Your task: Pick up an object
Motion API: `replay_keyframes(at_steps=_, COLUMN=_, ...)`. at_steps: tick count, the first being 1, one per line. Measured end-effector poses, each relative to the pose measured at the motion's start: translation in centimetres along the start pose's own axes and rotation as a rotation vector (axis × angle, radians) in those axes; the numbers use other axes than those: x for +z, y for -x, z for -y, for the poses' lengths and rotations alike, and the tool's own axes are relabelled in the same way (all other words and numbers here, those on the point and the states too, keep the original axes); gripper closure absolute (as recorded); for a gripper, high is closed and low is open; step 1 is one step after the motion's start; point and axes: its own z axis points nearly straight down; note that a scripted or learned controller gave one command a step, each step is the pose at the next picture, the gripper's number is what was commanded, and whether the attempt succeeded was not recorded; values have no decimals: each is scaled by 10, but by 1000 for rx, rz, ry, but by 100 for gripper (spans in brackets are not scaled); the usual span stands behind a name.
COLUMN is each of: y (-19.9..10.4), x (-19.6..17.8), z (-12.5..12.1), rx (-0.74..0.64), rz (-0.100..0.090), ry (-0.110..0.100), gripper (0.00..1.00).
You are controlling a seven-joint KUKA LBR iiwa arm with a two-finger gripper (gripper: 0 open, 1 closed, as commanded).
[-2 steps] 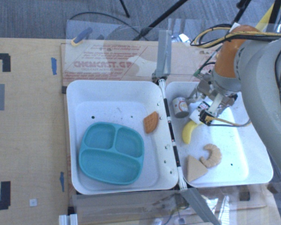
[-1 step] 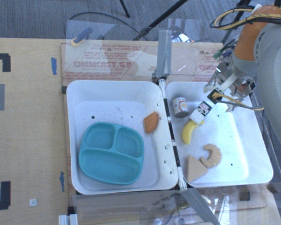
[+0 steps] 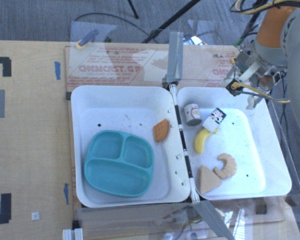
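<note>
My gripper [image 3: 249,90] hangs over the far right corner of the right bin [image 3: 270,149], above and apart from everything in it. Below and to its left lie a small can [image 3: 192,114] on its side, a white and black box-like item [image 3: 215,118] and a yellow banana [image 3: 202,140]. Nearer the front are a tan croissant [image 3: 226,165] and a beige wedge [image 3: 208,179]. The arm's orange band [image 3: 276,19] sits at the top right.
The left bin [image 3: 90,104] holds a teal divided plate [image 3: 120,163] and a brown oval cookie [image 3: 161,130] near the shared wall [image 3: 181,144]. Yellow and black cables [image 3: 262,89] trail off the wrist. A cardboard sheet [image 3: 120,69] lies behind the bins.
</note>
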Motion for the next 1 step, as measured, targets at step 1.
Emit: replay_keyframes(at_steps=1, y=18, x=97, z=40, rx=103, rz=0, ry=-3, gripper=0)
